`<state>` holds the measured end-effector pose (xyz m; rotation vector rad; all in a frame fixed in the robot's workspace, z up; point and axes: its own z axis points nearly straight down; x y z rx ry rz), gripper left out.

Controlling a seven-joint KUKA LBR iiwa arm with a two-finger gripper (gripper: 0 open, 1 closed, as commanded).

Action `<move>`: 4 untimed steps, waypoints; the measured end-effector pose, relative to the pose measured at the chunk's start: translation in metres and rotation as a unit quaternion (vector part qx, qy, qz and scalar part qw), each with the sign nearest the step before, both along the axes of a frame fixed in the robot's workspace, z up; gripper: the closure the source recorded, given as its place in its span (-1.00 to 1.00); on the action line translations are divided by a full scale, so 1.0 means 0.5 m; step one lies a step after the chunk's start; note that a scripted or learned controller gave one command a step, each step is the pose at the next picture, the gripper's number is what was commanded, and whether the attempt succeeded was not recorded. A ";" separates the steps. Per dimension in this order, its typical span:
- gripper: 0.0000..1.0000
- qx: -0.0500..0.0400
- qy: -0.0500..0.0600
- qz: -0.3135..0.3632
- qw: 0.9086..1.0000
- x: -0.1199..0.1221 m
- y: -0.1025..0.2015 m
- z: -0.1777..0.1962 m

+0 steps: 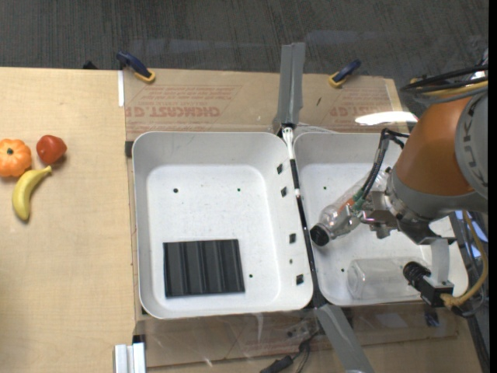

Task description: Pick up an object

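Hovering: gripper (322,231) over right bin's (335,292) left edge | jaw state: cannot tell (tip blurred) | clear cup (378,277) lying near front edge | black ridged block (203,267) in left bin's (147,231) front-left corner

Left bin (147,208) floor lies open except a black ribbed block (203,267) at its front; the arm (435,162) crowds the right bin (326,286).

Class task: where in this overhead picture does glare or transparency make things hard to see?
Camera view: bright glare on the cardboard behind the right bin; the clear plastic cup nearly vanishes against the white floor; the gripper region looks slightly blurred.
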<state>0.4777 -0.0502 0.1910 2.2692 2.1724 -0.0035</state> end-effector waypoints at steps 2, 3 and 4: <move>-1.00 0.000 0.000 -0.138 0.990 0.230 -0.130 -0.181; 1.00 -0.002 0.001 -0.136 0.991 0.230 -0.130 -0.164; 1.00 0.000 0.000 -0.050 0.999 0.361 -0.034 0.000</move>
